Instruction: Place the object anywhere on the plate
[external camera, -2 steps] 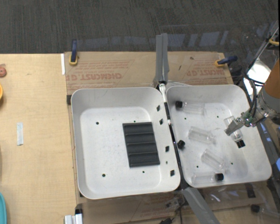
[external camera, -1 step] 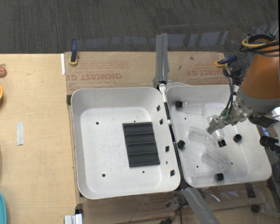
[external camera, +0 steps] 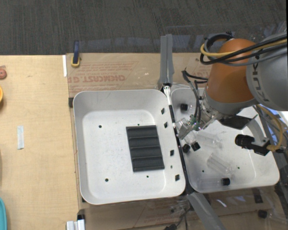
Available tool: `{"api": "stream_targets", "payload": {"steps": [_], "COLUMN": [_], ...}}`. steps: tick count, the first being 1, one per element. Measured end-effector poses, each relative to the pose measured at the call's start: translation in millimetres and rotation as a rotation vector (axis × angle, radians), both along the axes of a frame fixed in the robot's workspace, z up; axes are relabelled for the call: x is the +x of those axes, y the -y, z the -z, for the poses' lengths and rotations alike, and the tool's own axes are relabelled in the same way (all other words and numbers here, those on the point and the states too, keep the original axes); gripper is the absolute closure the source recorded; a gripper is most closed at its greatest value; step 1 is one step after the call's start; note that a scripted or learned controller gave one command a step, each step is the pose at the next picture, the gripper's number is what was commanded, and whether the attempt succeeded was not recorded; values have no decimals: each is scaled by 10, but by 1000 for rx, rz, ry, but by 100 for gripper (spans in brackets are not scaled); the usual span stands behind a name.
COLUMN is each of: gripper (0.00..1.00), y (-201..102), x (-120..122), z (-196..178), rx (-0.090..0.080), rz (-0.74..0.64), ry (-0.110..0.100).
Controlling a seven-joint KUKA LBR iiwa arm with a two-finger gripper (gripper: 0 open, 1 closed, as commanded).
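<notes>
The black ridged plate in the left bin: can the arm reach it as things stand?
Probably yes. The black ridged plate lies open in the left bin, nothing on it; the gripper hovers near the bins' shared edge.

Dark ribbed plate (external camera: 145,148) flat in left bin (external camera: 87,114)

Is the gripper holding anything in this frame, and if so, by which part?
Cannot be told. The gripper sits low at the right bin's left edge, its tips blurred among clutter; no object shows between them.
</notes>
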State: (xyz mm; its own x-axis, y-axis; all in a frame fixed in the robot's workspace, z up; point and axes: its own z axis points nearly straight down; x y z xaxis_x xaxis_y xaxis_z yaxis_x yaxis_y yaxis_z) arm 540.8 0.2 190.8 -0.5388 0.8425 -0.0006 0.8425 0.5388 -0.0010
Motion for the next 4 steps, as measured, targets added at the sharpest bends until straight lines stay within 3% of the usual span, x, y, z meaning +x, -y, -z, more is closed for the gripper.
{"api": "stream_targets", "payload": {"steps": [1, 2, 3, 4], "gripper": [100, 100, 100, 100], "y": [-768, -1321, -1485, -1442], "x": [-42, 582, 414, 703], "z": [2, -47, 56, 393], "rx": [-1, 0, 2, 1], "rz": [177, -443, -1043, -1321], "ry": [-1, 1, 0, 3]}}
